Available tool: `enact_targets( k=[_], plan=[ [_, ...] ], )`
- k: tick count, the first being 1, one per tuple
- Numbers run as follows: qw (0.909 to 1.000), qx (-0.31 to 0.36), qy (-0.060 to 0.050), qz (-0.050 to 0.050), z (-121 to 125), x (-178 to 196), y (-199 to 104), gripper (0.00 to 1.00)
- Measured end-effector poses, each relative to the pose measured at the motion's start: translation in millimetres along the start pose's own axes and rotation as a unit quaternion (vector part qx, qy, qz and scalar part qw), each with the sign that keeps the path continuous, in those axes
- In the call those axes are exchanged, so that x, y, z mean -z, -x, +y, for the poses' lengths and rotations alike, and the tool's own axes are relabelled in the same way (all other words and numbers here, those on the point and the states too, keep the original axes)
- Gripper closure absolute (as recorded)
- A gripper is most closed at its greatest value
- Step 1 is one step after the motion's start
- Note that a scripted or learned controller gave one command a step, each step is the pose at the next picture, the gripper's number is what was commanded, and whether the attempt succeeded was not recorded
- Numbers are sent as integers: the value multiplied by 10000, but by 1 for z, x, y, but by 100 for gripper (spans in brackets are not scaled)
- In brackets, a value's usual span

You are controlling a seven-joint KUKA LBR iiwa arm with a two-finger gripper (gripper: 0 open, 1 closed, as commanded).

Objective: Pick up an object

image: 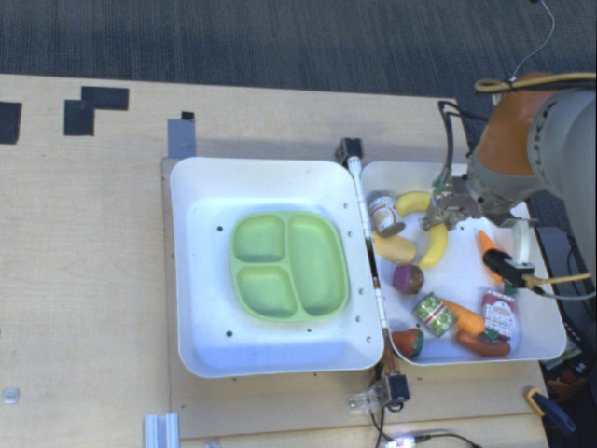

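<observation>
Down in the right bin [550, 343], at its far side: the gripper [442, 211], hanging right over the banana [431, 234] and seemingly touching it near the bend. Impossible to tell from this slant whether clenched or released, and nothing visibly lifted. Banana lying flat on the bin floor, curved around a small can [383, 215], with a yellow pear-like fruit [394, 247] just beside it.

Elsewhere in the same bin: a purple fruit [407, 279], a green-and-white box [433, 314], a carrot [464, 317], a strawberry [409, 343], a red packet [499, 312], a sausage [482, 344]. In the left bin [201, 343], a green divided plate [289, 266], well apart from the action.

Judged stage: approach done, grasp at most beginning. Left to do: close on the banana, most likely, and raise it clear of the bin. Not yet a pick.
</observation>
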State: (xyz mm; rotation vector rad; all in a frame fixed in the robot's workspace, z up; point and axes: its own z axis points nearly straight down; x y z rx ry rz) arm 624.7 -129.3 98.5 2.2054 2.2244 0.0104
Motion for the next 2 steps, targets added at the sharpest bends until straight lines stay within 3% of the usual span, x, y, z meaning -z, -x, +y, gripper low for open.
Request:
enact_targets(
  k=[1, 2],
  plan=[
    [10000, -8, -23, 15, 3, 116, -76, 100],
    [10000, -7, -38, 16, -44, 167, -121, 100]
  ],
)
